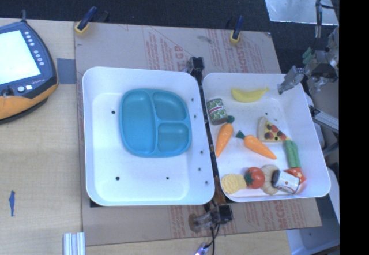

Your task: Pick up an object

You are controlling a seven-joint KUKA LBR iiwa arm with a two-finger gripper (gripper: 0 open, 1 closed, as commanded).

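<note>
Two glossy white bins [92,132], smooth blue compartment plate [155,122], plastic toy food, curved banana [249,94], fingers' [288,82] state unclear

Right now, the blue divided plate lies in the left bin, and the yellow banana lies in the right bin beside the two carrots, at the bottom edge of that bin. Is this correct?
Not quite. The camera view shows the banana at the top edge of the right bin, apart from the two carrots, which lie near the bin's middle. The rest holds: the blue divided plate lies in the left bin.
</note>
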